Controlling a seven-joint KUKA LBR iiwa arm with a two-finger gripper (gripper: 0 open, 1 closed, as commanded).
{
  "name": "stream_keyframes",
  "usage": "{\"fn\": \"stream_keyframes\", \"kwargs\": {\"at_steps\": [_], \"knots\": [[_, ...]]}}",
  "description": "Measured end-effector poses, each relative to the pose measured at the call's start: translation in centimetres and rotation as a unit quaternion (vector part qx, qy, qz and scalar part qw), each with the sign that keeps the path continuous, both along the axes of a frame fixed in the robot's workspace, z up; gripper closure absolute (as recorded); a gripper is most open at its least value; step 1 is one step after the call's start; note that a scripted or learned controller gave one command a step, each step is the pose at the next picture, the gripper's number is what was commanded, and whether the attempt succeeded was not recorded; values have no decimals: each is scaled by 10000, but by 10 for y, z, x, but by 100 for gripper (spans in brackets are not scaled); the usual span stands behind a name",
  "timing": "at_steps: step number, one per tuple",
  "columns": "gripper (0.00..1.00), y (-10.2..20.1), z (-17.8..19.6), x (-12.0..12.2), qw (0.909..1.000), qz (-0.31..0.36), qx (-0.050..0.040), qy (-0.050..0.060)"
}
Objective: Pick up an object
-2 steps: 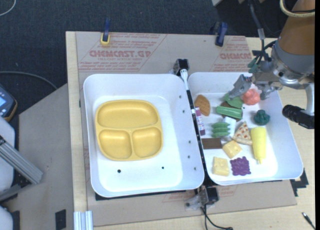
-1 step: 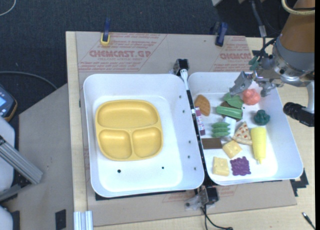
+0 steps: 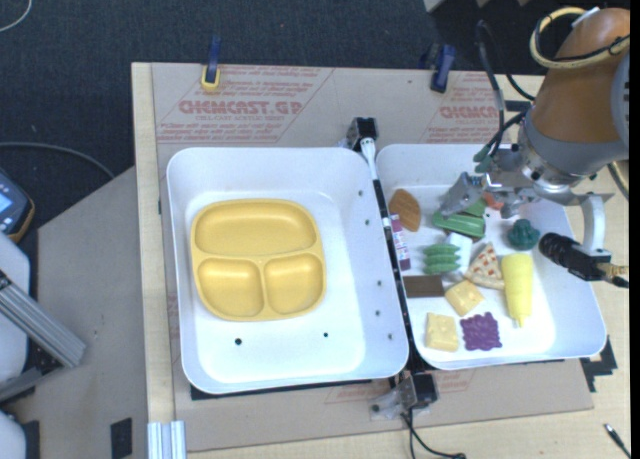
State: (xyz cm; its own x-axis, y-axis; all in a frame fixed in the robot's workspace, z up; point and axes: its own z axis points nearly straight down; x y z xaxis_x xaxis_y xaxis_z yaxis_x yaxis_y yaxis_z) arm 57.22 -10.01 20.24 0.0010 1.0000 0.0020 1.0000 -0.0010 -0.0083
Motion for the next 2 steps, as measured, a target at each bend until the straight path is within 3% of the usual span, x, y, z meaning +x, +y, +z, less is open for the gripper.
{"fn": "stream_keyframes", "kwargs": {"at_steps": [2], "knots": [[0,1,-88,1,10000,3,0,-7]]}}
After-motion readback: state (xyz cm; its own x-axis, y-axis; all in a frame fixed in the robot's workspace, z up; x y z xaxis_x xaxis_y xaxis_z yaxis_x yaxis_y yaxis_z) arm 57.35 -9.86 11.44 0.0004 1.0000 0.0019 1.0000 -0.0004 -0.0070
